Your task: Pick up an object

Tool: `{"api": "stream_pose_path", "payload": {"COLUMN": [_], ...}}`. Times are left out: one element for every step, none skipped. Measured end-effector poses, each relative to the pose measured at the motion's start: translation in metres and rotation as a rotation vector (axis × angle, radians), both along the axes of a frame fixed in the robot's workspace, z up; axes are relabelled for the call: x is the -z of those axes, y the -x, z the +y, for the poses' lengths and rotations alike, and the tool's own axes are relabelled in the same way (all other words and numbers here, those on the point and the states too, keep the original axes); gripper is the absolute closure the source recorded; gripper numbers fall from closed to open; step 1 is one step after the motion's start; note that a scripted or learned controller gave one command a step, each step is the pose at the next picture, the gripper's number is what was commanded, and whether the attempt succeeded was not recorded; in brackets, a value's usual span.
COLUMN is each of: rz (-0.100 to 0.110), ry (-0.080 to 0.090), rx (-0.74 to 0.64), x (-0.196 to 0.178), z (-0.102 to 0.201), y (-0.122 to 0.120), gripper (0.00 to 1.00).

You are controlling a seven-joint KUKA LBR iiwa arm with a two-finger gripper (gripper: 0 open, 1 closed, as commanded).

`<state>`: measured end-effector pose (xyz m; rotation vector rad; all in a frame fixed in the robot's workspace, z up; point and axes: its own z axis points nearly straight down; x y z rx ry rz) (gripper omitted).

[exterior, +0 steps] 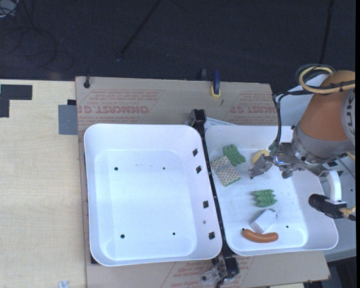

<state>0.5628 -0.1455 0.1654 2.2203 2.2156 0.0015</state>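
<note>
The right bin (312,236) holds several small things. A green toy (233,154) and a patterned square pad (225,171) lie at its left side. A second green toy (264,197) rests in the middle, with a pale grey block (264,220) and an orange sausage (260,237) near the front wall. A small yellow piece (261,156) sits by the back. My gripper (271,169) hangs low over the bin's upper middle, just right of the yellow piece and above the second green toy. Its fingers are spread with nothing between them.
The left bin (96,161) stands beside the right one, joined by a black clamp strip (205,179). Both rest on a cardboard sheet (144,104) over the wooden bench. The arm's orange band (324,116) reaches in over the right bin's far right side.
</note>
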Motion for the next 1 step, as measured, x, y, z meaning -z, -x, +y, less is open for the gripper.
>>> {"api": "stream_pose_path", "payload": {"rz": [0.016], "ry": [-0.008], "rx": [0.001], "x": [0.0245], "z": [0.0366], "y": [0.0815], "gripper": [0.00]}}
